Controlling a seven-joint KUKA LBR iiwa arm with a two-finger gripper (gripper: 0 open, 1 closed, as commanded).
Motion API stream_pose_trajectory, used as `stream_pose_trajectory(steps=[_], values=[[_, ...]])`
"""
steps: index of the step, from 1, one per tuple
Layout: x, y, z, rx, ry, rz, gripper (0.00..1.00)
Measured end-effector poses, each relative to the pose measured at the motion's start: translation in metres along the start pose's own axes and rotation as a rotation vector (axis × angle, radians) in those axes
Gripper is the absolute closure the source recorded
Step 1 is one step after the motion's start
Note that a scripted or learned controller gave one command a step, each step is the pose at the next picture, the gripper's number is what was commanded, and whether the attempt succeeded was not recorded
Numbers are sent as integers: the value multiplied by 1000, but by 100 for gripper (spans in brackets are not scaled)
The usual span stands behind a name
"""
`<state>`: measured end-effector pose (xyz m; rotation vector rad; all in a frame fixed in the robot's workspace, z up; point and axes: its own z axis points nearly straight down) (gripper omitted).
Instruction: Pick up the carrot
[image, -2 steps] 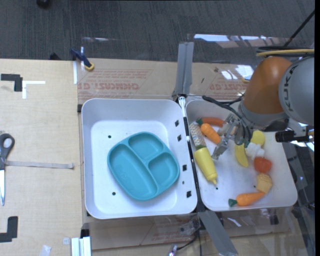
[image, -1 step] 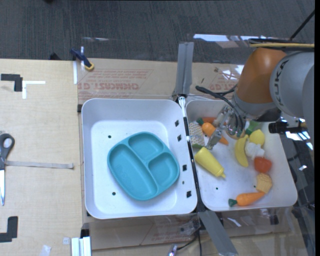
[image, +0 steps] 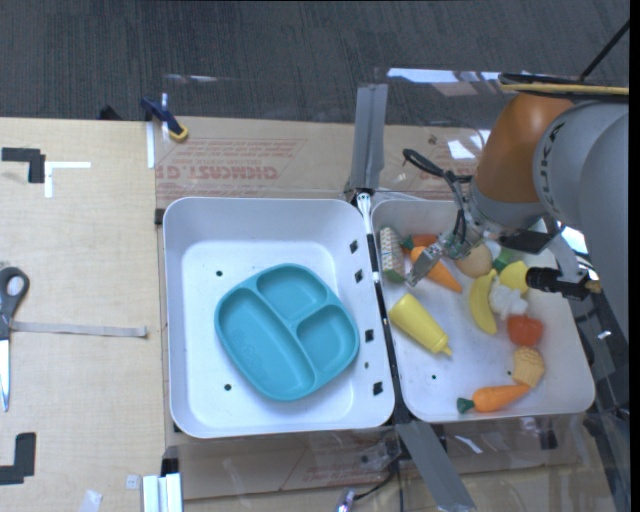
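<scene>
While gripper (image: 428, 262) hovers | carrot (image: 497, 397) apart | cardboard (image: 232, 170) print mirrored, unreadable

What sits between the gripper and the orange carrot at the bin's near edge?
In the camera view, the yellow banana and a red tomato-like piece lie between the gripper and the orange carrot.

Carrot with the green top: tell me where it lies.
The carrot lies in the right bin, along its near edge, just below the bread roll.
</scene>
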<state>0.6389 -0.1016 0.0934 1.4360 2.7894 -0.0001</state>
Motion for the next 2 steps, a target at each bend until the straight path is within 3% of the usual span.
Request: stream_pose_trajectory(steps=[1, 2], values=[[0, 1, -10, -1, -4, -4, 100], [61, 69, -100, 0, 0, -193, 100]])
